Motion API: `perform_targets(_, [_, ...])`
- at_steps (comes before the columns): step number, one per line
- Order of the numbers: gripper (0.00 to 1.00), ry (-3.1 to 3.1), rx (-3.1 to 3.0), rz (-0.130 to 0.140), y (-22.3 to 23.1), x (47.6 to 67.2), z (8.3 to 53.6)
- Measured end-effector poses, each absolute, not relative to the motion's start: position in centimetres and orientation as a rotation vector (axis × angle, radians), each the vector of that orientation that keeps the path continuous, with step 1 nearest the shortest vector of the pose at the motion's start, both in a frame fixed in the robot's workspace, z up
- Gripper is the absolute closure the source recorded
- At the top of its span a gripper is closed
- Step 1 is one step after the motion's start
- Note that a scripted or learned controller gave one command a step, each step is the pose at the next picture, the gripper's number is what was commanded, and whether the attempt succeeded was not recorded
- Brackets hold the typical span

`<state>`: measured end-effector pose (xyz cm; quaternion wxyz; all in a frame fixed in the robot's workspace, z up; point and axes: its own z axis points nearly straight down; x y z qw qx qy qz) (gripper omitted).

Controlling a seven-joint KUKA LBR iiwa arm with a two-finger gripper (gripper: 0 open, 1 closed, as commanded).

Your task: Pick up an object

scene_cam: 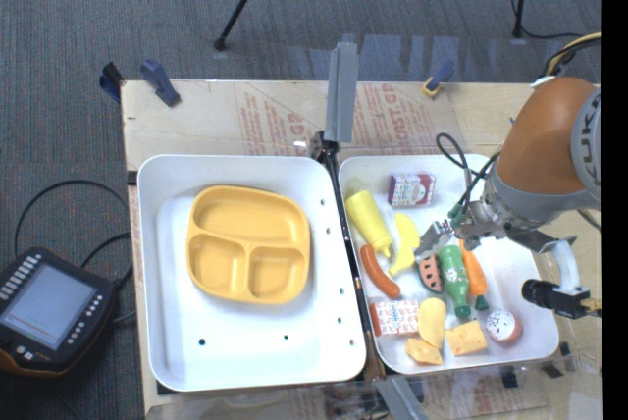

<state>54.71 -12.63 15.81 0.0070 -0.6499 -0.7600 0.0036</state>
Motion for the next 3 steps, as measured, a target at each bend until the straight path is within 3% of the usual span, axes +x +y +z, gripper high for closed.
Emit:
perform_targets(1, [0.00, -2.531, -1.851, 0.001, -18.0, 55.9, 8.3])
perform_targets(2, [1.00, -2.521, -1.860, -0.002, -18.3, 56.1, 9.2])
perform_targets(3, [1.00, -2.325, -2.113, -0.001, -15.0, 57.8, 21.9])
